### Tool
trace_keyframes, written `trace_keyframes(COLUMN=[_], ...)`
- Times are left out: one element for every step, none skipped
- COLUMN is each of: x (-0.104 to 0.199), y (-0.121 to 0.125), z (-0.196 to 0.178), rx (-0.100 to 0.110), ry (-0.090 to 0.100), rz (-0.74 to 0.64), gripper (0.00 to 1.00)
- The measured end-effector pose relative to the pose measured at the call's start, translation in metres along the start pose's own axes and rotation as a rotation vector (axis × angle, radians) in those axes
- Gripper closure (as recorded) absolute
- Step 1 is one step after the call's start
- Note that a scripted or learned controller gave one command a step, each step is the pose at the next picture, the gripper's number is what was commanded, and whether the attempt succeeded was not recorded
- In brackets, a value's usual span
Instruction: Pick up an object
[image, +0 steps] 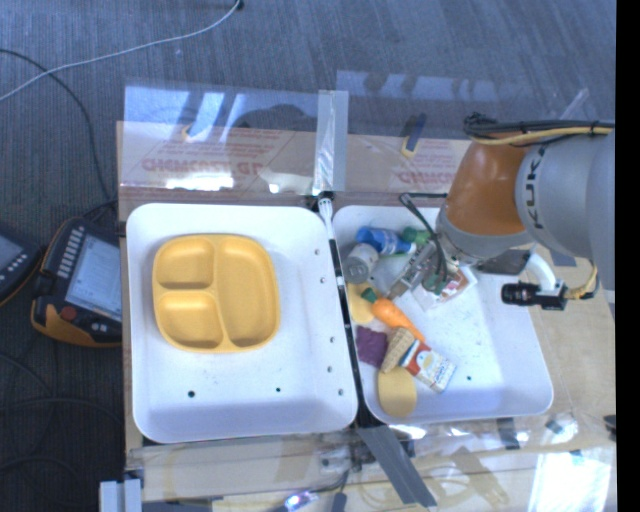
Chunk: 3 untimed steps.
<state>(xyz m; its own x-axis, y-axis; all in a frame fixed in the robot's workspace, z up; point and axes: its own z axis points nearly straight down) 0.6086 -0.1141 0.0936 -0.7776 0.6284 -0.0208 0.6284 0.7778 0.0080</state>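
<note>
The surface is a brown board under clear sheeting, standing on a dark grey carpeted floor with thin cables trailing across it, and a handheld control pendant with an orange and black case lies on the floor off the surface's left edge. Two shallow white bins sit side by side: the left bin holds one yellow tray with three compartments, placed toward that bin's upper left corner. The right bin holds a cluster of small objects along its left wall: one blue and white bottle-like item near the top left corner, one grey round item just below it, one orange carrot, one purple piece, one red and white carton, and one pale yellow rounded piece near the bottom left corner. The arm reaches in from the right edge, and its hand is lowered among the objects in the upper left part of the right bin; whether the hand is spread or pressed together cannot be told from here.
</note>
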Motion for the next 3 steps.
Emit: trace_keyframes(x=[0.047, 0.002, 0.039], y=[-0.030, -0.003, -0.007], z=[-0.002, -0.021, -0.013], rx=[-0.005, 0.002, 0.004], ry=[-0.005, 0.019, 0.022], rz=[-0.365, -0.488, -0.210], gripper=[1.00, 1.00, 1.00])
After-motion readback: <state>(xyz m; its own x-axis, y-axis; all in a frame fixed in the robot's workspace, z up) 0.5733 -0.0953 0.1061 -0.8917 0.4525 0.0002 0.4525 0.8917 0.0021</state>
